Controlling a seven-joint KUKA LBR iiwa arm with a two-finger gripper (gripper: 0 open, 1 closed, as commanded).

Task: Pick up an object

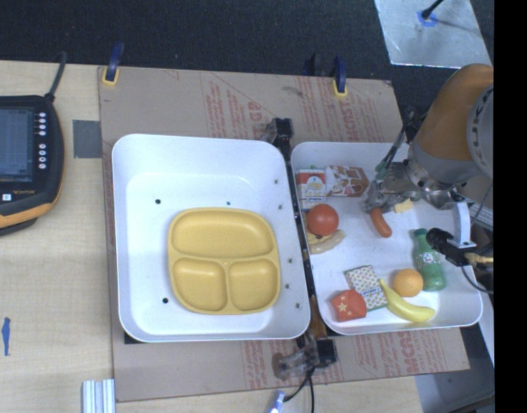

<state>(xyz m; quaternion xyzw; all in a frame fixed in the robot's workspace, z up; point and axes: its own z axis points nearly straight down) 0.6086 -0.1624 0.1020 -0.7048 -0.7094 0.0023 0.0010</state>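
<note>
Camera view is giving me both white bins from above, and I am taking the red tomato (322,219) in the right bin (469,317) as my landmark. The gripper (385,198) is hanging well off to the right of the tomato and slightly farther up the picture, low over the bin floor, with the grey and orange arm (456,127) reaching in behind it. I am not able to tell how far the claw is standing open, nor whether it is gripping anything. A small red sausage (381,223) is lying just below the claw tip, to the right of the tomato, close to the tip or touching it; I cannot tell which. Beyond the tomato, against the far wall, a printed carton (332,181) is lying flat. A tan piece (323,243) is sitting right under the tomato. Farther down and right of the tomato I am seeing a patterned packet (364,285), a red strawberry-like piece (349,305), a banana (407,305) and an orange (407,281). A green bottle (430,258) is lying far right of the tomato. Left of the tomato, in the left bin (143,170), a yellow divided tray (223,260) is sitting.
</note>
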